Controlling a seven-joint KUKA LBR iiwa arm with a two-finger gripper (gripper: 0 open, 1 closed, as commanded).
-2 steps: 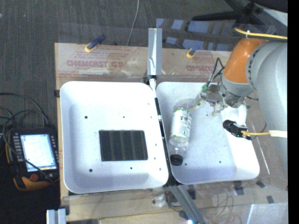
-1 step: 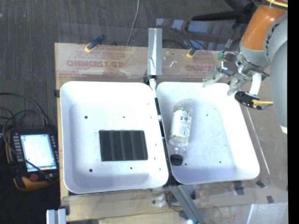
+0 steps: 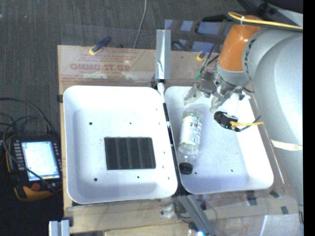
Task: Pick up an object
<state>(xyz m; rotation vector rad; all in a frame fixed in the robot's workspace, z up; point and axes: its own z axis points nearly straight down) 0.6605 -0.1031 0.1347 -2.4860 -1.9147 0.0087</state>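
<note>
There are two white bins side by side on the table [image 3: 142,73], one bottle, one dark panel and one gripper.

The left bin [image 3: 74,132] holds a single flat, dark, ribbed panel [image 3: 130,153], lying near the middle of its floor.

The right bin [image 3: 231,166] holds a single clear plastic bottle [image 3: 191,129]. It lies on its side by the bin's left wall, with its black cap [image 3: 185,168] pointing toward the near edge. The print on its label is too small to read.

The gripper [image 3: 204,98] hangs over the far end of the right bin, just beyond the bottle's base. Its two pale fingers are spread apart and there is nothing between them.

The grey arm with its orange band covers the far right corner of the right bin and part of its right rim. The red lettering on the table behind the left bin is faint and hard to make out.

One handheld screen [image 3: 37,159] lies on the floor to the left of the table, with cables around it.
</note>
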